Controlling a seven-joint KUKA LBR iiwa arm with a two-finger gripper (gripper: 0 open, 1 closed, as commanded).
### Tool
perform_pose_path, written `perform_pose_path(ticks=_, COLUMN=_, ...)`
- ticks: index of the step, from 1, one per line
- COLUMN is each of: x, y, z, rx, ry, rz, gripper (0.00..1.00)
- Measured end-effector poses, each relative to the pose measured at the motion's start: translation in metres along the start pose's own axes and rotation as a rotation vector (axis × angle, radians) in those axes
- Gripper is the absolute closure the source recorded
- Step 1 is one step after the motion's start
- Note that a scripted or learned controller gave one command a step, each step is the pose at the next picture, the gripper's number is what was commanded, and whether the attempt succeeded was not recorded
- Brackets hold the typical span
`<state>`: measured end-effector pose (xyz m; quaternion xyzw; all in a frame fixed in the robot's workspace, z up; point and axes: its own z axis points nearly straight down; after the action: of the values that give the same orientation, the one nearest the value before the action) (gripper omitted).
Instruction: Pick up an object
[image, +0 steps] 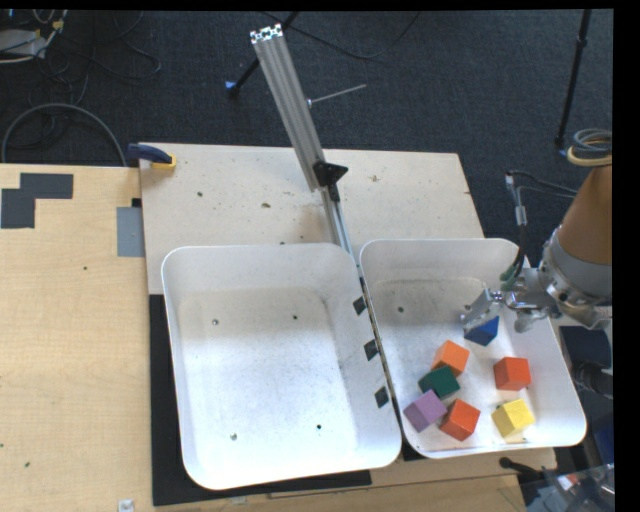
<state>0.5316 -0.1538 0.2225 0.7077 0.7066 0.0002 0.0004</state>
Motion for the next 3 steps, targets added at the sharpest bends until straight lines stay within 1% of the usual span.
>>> perform_pose_path(ticks=1, x=-0.001, y=0.000, z=-0.008, rx=0.003, ry=0.001, rz=0.007, gripper=1.00)
perform_pose_path(ticks=2, x=0.050, y=0.090, z=0.131, rx=0.003, ry=0.001, rz=-0.005, gripper=1.00)
perform_pose_path(ticks=3, x=0.012, y=0.104, z=-0.016, rx=-0.006, ry=-0.002, rz=0.000, gripper=1.00)
